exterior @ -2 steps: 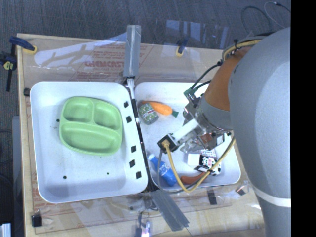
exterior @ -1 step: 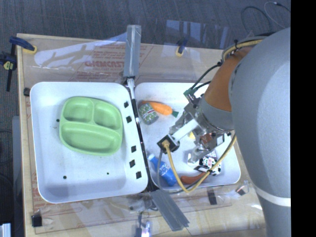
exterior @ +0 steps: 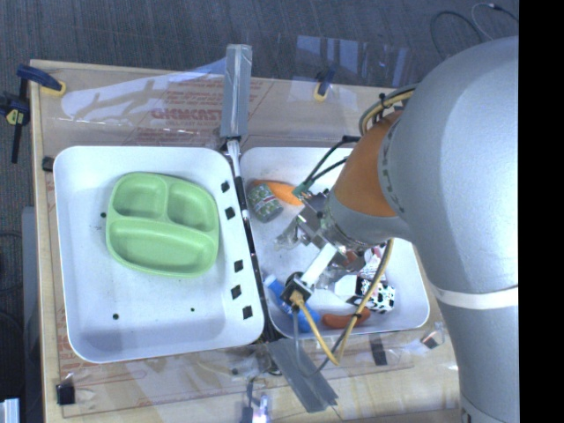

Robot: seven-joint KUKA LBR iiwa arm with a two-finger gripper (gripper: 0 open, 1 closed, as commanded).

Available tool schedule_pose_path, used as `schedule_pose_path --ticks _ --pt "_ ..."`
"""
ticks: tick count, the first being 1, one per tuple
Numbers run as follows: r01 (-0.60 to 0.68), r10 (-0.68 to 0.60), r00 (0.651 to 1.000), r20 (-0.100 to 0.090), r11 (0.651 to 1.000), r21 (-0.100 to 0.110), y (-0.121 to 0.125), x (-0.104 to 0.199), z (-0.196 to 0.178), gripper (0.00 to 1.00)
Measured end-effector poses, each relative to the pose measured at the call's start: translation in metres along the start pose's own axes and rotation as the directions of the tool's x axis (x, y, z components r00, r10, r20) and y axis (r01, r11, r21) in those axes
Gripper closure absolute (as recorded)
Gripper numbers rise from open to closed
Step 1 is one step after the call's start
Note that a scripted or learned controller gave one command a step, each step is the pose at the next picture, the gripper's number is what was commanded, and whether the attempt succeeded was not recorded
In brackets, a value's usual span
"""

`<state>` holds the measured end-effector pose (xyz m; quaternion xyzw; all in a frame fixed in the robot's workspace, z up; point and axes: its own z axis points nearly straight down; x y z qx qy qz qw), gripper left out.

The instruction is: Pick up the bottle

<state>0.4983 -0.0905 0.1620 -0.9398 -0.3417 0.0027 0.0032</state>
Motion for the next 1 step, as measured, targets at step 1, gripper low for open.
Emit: schedule_pose_path --ticks 1 --pt "0.000 0.000 1.000 -0.001 1.000 -0.002 -0.0032 -0.0267 0.0262 0.00"
